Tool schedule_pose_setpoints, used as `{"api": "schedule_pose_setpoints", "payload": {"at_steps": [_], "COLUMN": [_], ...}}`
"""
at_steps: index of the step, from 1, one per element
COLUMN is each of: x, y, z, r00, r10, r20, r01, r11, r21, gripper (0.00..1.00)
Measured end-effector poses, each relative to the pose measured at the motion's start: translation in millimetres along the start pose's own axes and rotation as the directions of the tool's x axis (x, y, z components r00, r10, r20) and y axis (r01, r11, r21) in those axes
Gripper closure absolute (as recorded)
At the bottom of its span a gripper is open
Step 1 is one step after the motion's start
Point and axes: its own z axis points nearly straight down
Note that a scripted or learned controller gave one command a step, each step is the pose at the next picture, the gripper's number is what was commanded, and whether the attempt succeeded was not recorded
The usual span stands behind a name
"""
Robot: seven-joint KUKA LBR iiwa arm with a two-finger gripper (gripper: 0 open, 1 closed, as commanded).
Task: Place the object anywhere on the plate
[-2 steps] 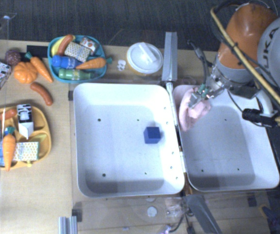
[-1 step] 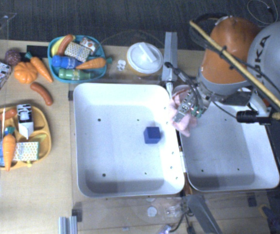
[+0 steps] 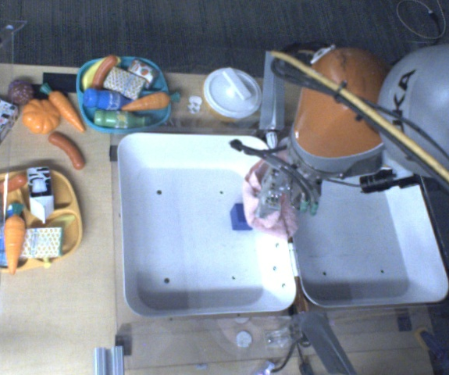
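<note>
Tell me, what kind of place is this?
Probably a robot test lab: a grey and orange arm reaches over two white bins, with toy food in a blue bowl beside them.

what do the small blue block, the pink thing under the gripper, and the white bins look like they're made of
The small blue block looks like hard plastic or painted wood: flat faces, crisp corners, matte. The pink plate under the gripper looks like moulded plastic, though its mottled, uneven edge leaves that open. The left white bin and right white bin look like smooth plastic with a soft sheen and rounded corners.
</note>
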Motion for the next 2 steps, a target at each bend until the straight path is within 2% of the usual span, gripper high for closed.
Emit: {"api": "schedule_pose_setpoints", "payload": {"at_steps": [1, 2], "x": [31.0, 30.9], "y": [39.4, 39.3], "z": [-9.7, -9.8], "r00": [0.979, 0.979], "r10": [-0.202, -0.201], "r20": [0.001, 0.001], "r01": [0.202, 0.201], "r11": [0.979, 0.979], "r21": [-0.001, -0.001], "gripper": [1.00, 0.00]}}
